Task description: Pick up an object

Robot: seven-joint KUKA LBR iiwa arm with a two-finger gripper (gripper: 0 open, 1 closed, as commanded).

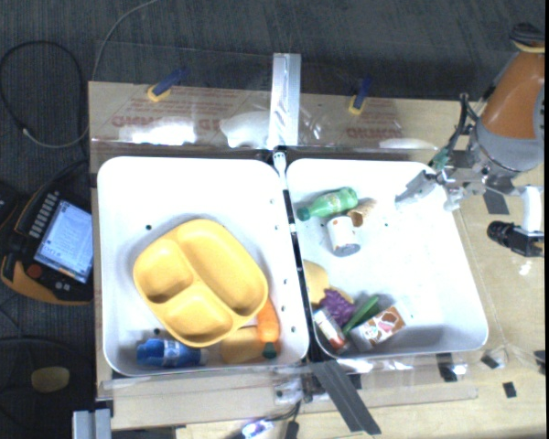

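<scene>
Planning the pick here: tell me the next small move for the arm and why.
Probably swing the hand left over the right bin toward the green bottle. The hand hovers at that bin's upper right rim, apart from everything, and the bottle lies fairly alone near the top, unlike the crowded pile in the bin's lower corner.
</scene>
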